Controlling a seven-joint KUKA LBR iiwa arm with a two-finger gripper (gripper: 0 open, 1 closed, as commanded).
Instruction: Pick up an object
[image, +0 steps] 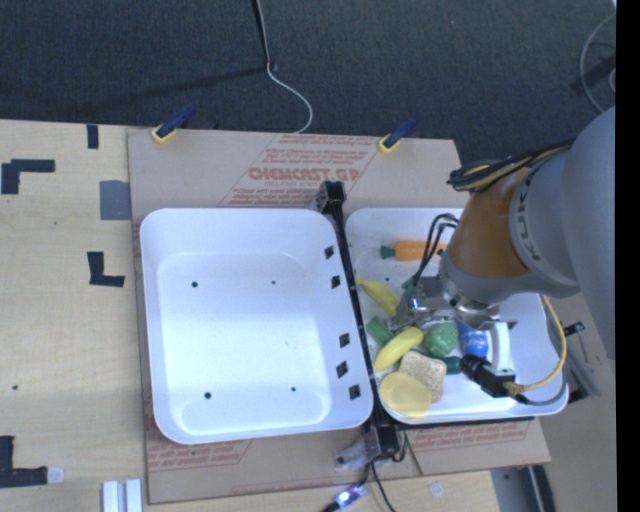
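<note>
The right bin (520, 400) holds a pile of small things: a yellow banana-shaped piece (397, 347), another yellow piece (380, 294), a green piece (440, 340), a blue piece (474, 345), a tan block (423, 370), a pale yellow disc (406, 395) and an orange carrot-like piece (409, 250). My gripper (420, 312) reaches down into the middle of this pile, just above the banana and the green piece. The arm's wrist hides part of the bin.
The left bin (160, 240) sits beside the right one, split from it by a black divider (345, 300). Both rest on a cardboard sheet (290, 170) held by clamps. A yellow cable (540, 385) loops near the right bin's front corner.
</note>
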